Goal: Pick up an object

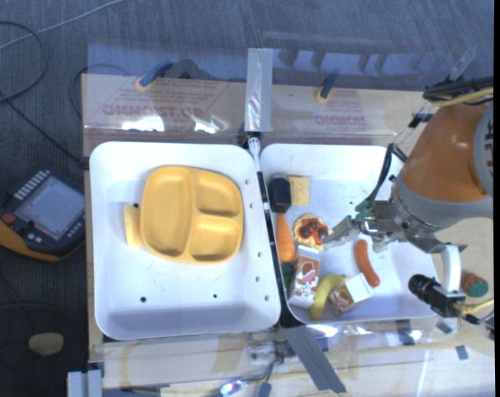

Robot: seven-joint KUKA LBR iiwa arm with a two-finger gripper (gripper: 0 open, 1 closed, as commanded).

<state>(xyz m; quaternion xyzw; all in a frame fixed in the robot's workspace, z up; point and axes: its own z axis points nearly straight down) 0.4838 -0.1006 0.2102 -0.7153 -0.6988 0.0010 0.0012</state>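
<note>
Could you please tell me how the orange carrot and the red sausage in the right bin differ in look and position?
The long orange carrot lies along the right bin's left wall, pointing nearly straight up and down the view; the short red sausage lies near the bin's middle, tilted, just below the gripper. The carrot is the paler orange and the longer; the sausage is the darker red and the stubbier. Both are slim, rounded toy foods lying flat.

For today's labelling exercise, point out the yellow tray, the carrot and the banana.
yellow tray (189, 213), camera view, its central divider.
carrot (285, 240), camera view, middle of its length.
banana (323, 294), camera view, middle of its curve.
</note>
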